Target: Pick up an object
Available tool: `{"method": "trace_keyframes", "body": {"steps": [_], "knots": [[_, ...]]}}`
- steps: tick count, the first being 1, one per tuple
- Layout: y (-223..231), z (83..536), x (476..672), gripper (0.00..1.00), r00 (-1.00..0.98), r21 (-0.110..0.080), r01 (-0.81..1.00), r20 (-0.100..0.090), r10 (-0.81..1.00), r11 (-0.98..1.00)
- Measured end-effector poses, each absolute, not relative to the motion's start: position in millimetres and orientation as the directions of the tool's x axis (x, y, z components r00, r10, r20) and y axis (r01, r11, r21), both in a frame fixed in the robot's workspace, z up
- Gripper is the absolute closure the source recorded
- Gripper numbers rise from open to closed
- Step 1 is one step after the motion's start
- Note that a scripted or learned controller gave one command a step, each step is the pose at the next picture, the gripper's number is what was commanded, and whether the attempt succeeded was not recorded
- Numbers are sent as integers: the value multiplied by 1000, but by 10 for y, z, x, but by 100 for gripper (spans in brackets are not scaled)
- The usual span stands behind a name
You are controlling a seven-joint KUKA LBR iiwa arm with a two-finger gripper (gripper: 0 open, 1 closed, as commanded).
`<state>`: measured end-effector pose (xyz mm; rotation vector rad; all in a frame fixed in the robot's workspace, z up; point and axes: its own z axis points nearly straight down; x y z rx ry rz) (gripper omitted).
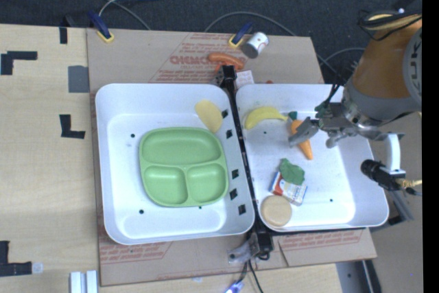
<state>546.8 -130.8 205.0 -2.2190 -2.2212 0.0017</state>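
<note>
Hovering over the right bin [363, 216], the gripper [317, 138] is reaching in from the right side of the camera view on the grey arm [384, 79] with its orange band. Its two fingers are standing apart, so the claw is looking open, and nothing is showing between them. The carrot [306, 147], small and orange, is lying in the upper middle of the right bin, touching or just under the finger nearer the bin divider; whether that finger is actually pressing on it is too hard to tell. The other finger is hanging over bare white floor nearer the bin's right wall.

Around the carrot, other toys are sharing the right bin. A yellow banana [263, 116] is lying near the divider, up and to the left of the carrot, and a small green piece [293, 116] is sitting between the two. Lower down, a leafy green toy [291, 171] is resting on a red and white packet [288, 190], and a round tan disc [277, 211] is sitting just below them near the front rim.

In the left bin [110, 147], a green divided plate [184, 167] is taking up the middle, and a pale yellow lump [209, 115] is lying near its upper right corner, close to the divider. Both bins are resting on a sheet of cardboard [137, 58].
</note>
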Motion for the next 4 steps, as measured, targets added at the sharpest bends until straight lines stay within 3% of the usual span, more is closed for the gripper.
{"method": "trace_keyframes", "body": {"steps": [1, 2, 3, 4], "knots": [[-1313, 869, 5836, 0, -2, 5, 1000, -1, 1000, 2], [-1298, 865, 5174, 0, 0, 4, 1000, -2, 1000, 0], [-1306, 962, 5177, 100, 0, 4, 1000, -3, 1000, 0], [-622, 1844, 5499, 100, -3, 0, 1000, 0, 1000, 3]]}}
